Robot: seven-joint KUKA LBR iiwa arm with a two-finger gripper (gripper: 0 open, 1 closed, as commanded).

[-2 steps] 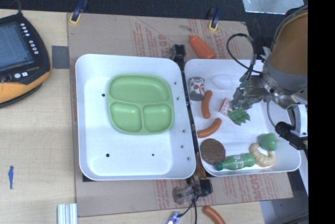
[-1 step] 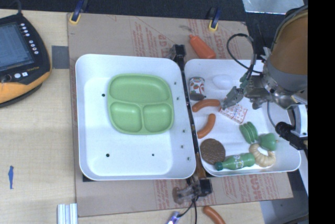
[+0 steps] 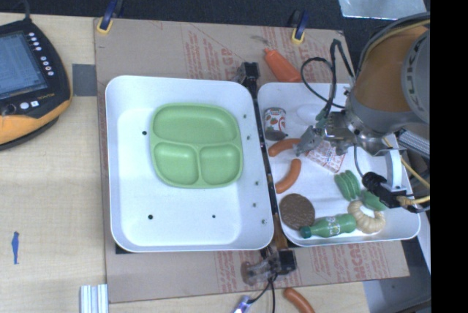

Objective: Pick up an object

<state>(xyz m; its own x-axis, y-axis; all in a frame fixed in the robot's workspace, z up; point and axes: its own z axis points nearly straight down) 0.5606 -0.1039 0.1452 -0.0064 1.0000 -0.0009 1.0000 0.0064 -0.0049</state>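
Brown cardboard covers the pale wooden worktop [image 3: 51, 187], and two white bins sit on it side by side. Reaching in from the right, the grey arm [image 3: 387, 77] bends over the right bin [image 3: 409, 231], its hand [image 3: 313, 142] low near the bin's middle, beside a red-and-white packet [image 3: 327, 155]; whether it is spread or pressed together I cannot tell. Around it lie two sausages [image 3: 289, 174], a brown disc [image 3: 297, 210], a green bottle [image 3: 333, 227], a small can [image 3: 274, 119] and a beige ring [image 3: 368, 219], crowding the lower half. The left bin [image 3: 131, 224] holds a green divided plate [image 3: 196, 144], with open floor around it. A handheld control pad [image 3: 29, 85] rests at the far left.
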